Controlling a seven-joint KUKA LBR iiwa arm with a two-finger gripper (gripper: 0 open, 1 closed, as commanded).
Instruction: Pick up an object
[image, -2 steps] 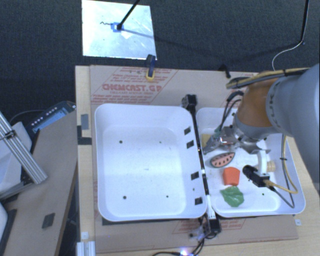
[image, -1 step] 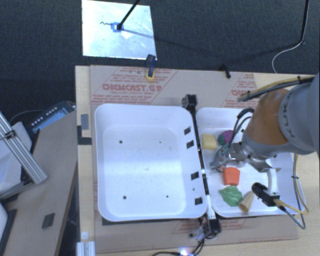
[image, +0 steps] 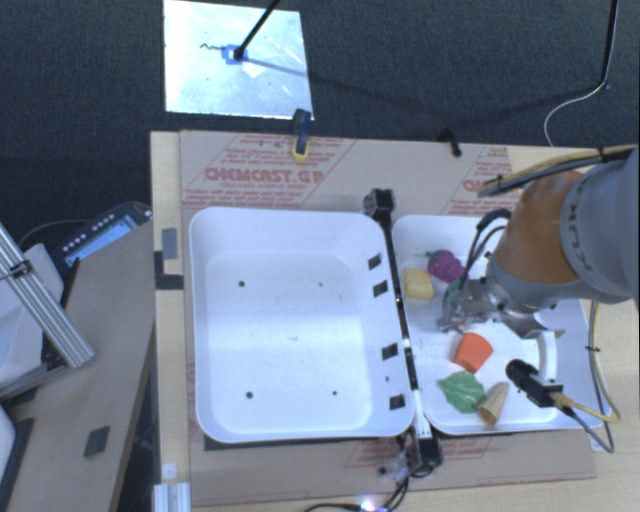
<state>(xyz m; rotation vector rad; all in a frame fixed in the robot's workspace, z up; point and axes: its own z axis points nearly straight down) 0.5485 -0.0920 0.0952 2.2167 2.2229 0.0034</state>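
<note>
- Bench top, a pale brown board (image: 260, 175) with red printed lettering. It lies flat on dark carpet and bears both bins.
- Left bin, a shallow white plastic tray (image: 290, 320) with rounded corners. It has a few small dark dots on its floor and sits edge to edge with the other bin.
- Right bin, a shallow white plastic tray (image: 425, 345) of the same kind. All five loose items lie in it.
- Robot arm, grey with an orange band (image: 535, 240) above the wrist. It reaches in from the right and hangs over the middle of the right bin.
- Shiny silver square sheet (image: 235, 60) on the carpet beyond the bench, well apart from the bins.
- Two-finger metal gripper (image: 455, 312), low over the right bin's middle. It lies between the purple and orange items and just right of the yellow one. Whether it is wide or narrow cannot be told, and nothing is seen held in it.
- Green crinkled leafy toy piece (image: 460, 389) near the right bin's front edge, just left of the cone.
- Orange blocky toy piece (image: 472, 351), just below the gripper and just above the green piece.
- Purple knobbly toy piece (image: 446, 265) in the far part of the right bin, just above the gripper.
- Pale yellow rounded block (image: 418, 285) close to the bin's left wall, just below and left of the purple piece.
- Tan cone-shaped piece (image: 493, 402) at the front edge, touching or nearly touching the green piece.
</note>
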